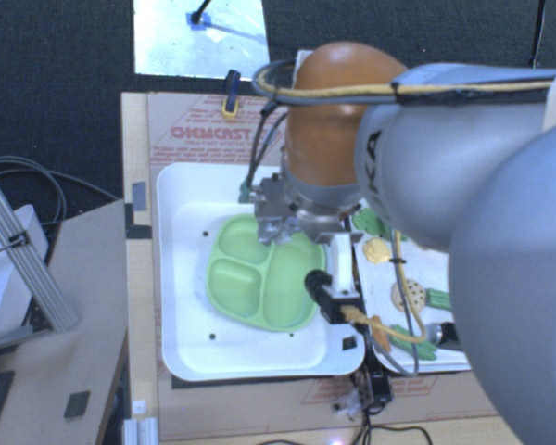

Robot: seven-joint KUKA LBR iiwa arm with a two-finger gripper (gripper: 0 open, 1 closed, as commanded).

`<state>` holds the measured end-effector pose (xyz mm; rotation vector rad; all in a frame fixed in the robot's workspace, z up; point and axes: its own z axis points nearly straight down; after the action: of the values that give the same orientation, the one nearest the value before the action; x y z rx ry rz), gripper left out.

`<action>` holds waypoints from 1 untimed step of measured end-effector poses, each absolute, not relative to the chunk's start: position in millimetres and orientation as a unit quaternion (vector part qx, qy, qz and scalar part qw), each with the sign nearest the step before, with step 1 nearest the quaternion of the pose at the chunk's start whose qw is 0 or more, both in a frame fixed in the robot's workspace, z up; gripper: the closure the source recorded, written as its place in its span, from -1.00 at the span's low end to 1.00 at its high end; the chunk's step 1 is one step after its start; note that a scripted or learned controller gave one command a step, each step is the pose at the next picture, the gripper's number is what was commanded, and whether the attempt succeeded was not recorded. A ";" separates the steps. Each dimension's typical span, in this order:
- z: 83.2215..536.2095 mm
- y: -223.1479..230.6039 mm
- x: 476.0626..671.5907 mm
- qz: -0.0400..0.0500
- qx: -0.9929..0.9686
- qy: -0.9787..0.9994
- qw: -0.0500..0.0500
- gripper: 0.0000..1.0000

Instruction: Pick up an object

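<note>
Where the grey arm (473,211) comes in from the right of the frame and fills most of that side, its orange band (338,109) sits at upper centre and the end effector (276,221) hangs just below it, over the left bin (190,346). From this angle the wrist hides the tip, so I cannot tell whether the end effector is open or closed, nor whether it has hold of anything. A pale green plate (250,281) with three compartments lies in the left bin, toward that bin's right half, and the end effector is at the plate's upper right edge, close above it or touching it; which, I cannot tell. The right bin (445,269) is mostly covered by the arm. In the strip of it that shows, just right of centre, lie a green piece (367,221), a yellow disc (377,249) just below that, a pale spotted disc (408,295) lower still, and a second green piece (437,297) beside the spotted disc. The bins rest on a brown bench (204,128) with red lettering at its upper edge. A silvery sheet (199,21) lies at the upper left of the frame.
</note>
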<state>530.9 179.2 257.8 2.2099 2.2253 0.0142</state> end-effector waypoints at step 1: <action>170.4 122.1 576.2 -0.005 0.709 0.705 -0.001 1.00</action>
<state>576.2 122.1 170.4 2.2282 2.2177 -0.0152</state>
